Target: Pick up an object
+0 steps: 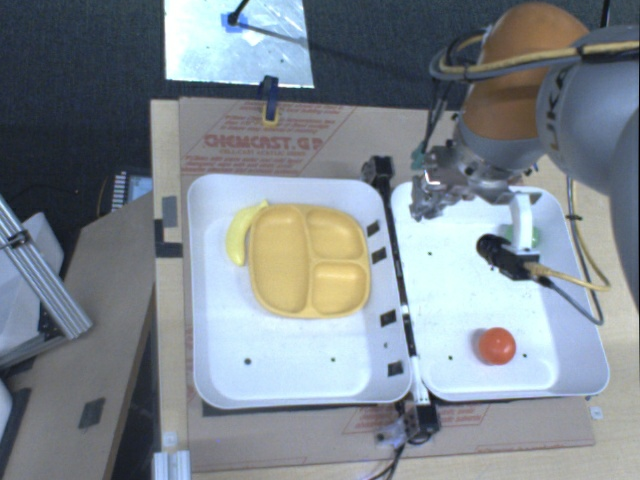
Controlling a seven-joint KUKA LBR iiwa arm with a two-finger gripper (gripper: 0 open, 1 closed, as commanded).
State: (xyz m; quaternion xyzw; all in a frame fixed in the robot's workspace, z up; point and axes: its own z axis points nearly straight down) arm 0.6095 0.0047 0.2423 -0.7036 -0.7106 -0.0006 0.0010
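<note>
Orange and round, a tomato (pixel 495 345) lies loose near the front edge of my right bin (pixel 570 363); a green thing (pixel 527 236) sits by its right edge. My gripper (pixel 430 200) hangs over the bin's back left corner with nothing visibly in it. Whether it's spread, I cannot tell. Picking remains undone.

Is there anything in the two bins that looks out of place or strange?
One thing stands out: the yellow divided plate in the left bin sits partly on top of a banana, which pokes out at its left edge. The tomato lies normally.
</note>
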